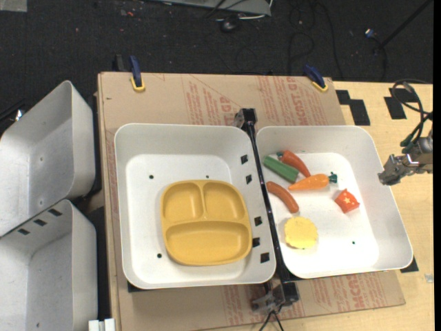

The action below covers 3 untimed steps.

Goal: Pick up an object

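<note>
The right bin [386, 254] holds several toy foods. A green vegetable [279, 167] and a red-orange pepper [296, 161] lie near its back left. An orange carrot [311, 182] lies beside them, with a red-brown sausage [284, 196] just below. A small red piece [346, 201] sits toward the right, and a yellow round slice [301, 232] lies near the front. My gripper [395, 171] hangs at the right bin's outer right rim, apart from all the toys, and only its grey tip is visible.
The left bin [138, 185] bears a yellow divided plate [205, 221]. A black divider [260, 185] runs between the bins. Cables hang at the far right by the gripper. White containers [41, 185] stand left of the bench.
</note>
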{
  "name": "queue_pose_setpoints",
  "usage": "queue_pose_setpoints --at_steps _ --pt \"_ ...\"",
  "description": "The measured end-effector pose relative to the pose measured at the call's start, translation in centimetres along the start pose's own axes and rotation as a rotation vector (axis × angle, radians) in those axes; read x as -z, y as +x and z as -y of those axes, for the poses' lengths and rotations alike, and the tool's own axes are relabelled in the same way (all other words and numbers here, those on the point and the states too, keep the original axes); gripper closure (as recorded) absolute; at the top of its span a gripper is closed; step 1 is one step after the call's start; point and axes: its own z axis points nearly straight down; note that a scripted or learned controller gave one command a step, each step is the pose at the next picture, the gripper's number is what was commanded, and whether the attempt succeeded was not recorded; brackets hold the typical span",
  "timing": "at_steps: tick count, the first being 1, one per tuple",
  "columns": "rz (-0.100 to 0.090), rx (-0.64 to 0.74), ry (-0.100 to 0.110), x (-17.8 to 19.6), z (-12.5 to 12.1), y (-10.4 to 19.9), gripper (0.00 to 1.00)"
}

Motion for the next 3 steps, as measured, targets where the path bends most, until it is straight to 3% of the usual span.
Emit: queue_pose_setpoints --at_steps 3 --pt "-0.003 0.005 0.004 -1.6 -4.4 17.9 1.0"
